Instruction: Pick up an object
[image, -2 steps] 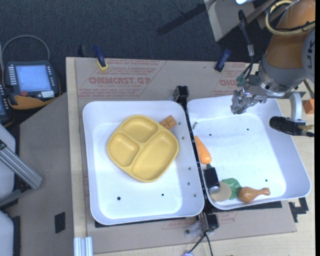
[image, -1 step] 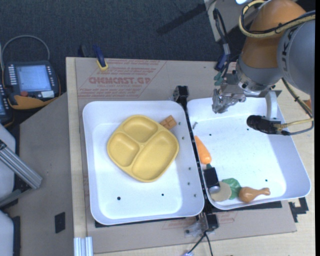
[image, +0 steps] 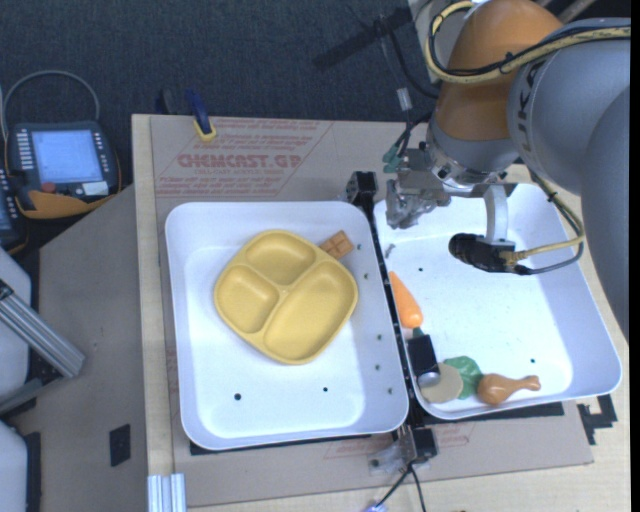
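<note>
My gripper (image: 405, 212) hangs over the far left corner of the right bin (image: 545, 315), close to the divider between the bins. An orange carrot (image: 404, 298) lies below it along the bin's left wall, apart from the gripper. Further toward the front lies a small black block (image: 421, 353). In the front left corner a tan round piece (image: 443, 384), a green piece (image: 466, 368) and a brown drumstick (image: 506, 385) lie bunched together. I see nothing hanging under the gripper.
The left bin (image: 200, 340) holds a yellow divided plate (image: 285, 295) with a small brown block (image: 336, 244) at its far right edge. A handheld screen unit (image: 62, 165) sits off the bench at far left.
</note>
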